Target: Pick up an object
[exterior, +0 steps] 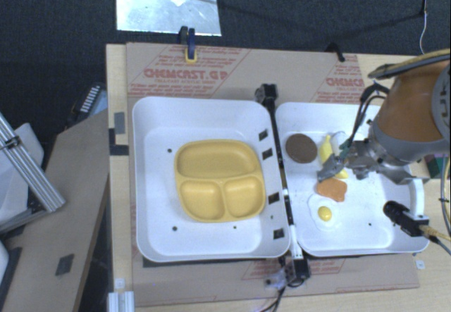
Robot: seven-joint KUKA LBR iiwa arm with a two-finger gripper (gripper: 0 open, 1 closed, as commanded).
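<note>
The orange toy food piece (332, 189) lies in the right-hand white bin (366, 236), roughly at its middle, and it looks the likeliest candidate for the pick because the gripper (328, 174) hangs just above its upper edge, close enough that the dark fingertips seem to overlap it from this slanted view. Whether the tips touch it cannot be settled from here. The arm (412, 117) reaches in from the right, so the orange piece sits to the left of the wrist and slightly below it in the picture, directly under the tool rather than off to one side. The piece is a flattish lump, somewhat wider than tall, its long axis running about left to right across the bin. How far apart the jaws stand cannot be told, since the tool shows as one dark mass, and nothing can be seen gripped in it. Close neighbours crowd the spot: a yellow banana-like piece (327, 149) just above, a brown round patty (301, 148) to the upper left, and a toy fried egg (324, 213) just below. A descent would probably need to stay tight over the orange piece to avoid nudging these. The left bin (158, 233) holds a yellow divided tray (218, 179), well apart from the tool.
</note>
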